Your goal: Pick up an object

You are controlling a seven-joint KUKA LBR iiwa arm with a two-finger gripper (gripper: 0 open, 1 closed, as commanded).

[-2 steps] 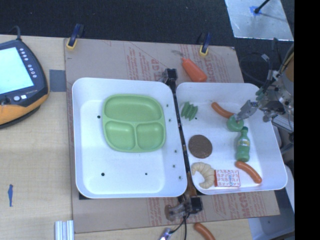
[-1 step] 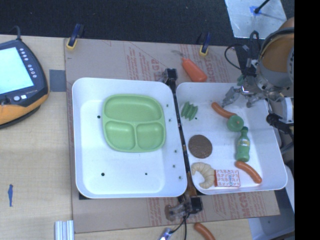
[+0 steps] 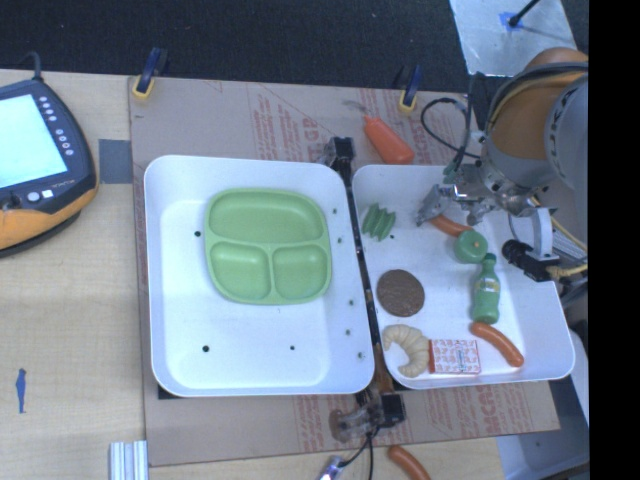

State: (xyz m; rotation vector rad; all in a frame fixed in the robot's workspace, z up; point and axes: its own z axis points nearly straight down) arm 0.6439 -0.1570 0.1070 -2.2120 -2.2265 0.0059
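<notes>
A: Where are the things that could be picked up?

B: In the right bin (image 3: 560, 343). An orange carrot piece (image 3: 449, 225) lies near its far edge, just beside a round green piece (image 3: 470, 245), with a green bottle (image 3: 486, 290) next to that. Nearer the front lie an orange sausage (image 3: 498, 344), a small red-and-white packet (image 3: 455, 356) and a croissant (image 3: 407, 347); the packet touches the croissant. A brown round cookie (image 3: 401, 292) sits beside the middle wall, and a ribbed green piece (image 3: 378, 221) lies beyond it.

A: And the tool?

B: The tool (image 3: 462, 194) hangs over the far part of the right bin, just above the carrot piece. Whether it is open or closed cannot be told from this view, and nothing can be seen gripped in it. The grey arm (image 3: 560, 128) with its orange band reaches in from the right.

A: What is in the other bin?

B: The left bin (image 3: 170, 348) holds a green divided plate (image 3: 268, 244), lying flat toward the far side.

A: Anything outside the bins?

B: An orange carrot (image 3: 388, 141) lies on the counter (image 3: 60, 348) beyond the right bin. Another orange piece (image 3: 408, 460) lies at the front edge. A control tablet (image 3: 35, 158) rests at the far left, well apart from the bins.
</notes>
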